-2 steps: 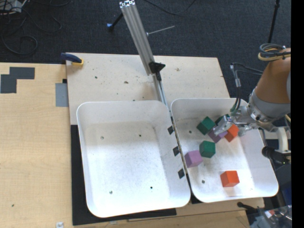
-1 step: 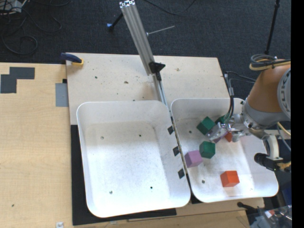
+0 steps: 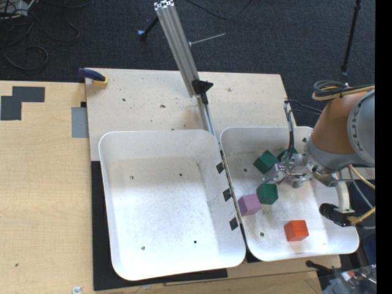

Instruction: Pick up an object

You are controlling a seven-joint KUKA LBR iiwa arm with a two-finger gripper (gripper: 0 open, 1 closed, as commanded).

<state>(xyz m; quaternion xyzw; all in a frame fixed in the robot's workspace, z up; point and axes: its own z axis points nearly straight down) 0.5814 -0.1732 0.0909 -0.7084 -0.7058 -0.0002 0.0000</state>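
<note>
Hovering hand (image 3: 277, 177) just above green cube (image 3: 267, 193), right bin (image 3: 331, 245).

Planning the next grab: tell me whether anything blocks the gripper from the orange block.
Nothing visible does. The gripper sits among two green blocks in the right bin; the orange block lies apart, nearer the front, with bare floor between.

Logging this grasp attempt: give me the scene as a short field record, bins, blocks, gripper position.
right bin: two green blocks, one purple, one orange
upper green block: left of the gripper
lower green block: just below the gripper
purple block: near the divider side
orange block: near the front, apart from the rest
gripper: low over the right bin, between the green blocks
left bin: white, speckled floor
</note>
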